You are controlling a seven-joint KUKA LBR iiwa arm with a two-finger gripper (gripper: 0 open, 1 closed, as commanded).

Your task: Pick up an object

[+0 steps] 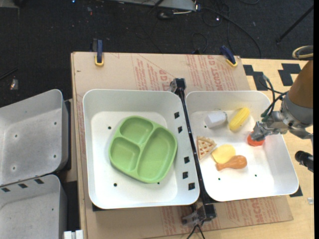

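Hovering just over the small red-orange object (255, 141) by the right bin's wall (289, 156), the gripper (260, 131), finger spacing impossible to tell, is risking a glancing miss.

My grey arm with orange band (303, 96) cut off by right edge. My two-finger gripper (260, 132) covers most of small red-orange object (255, 142) near right bin's right wall; fingers too small to read. Left-side white trays (30, 133) cropped by left and bottom edges.
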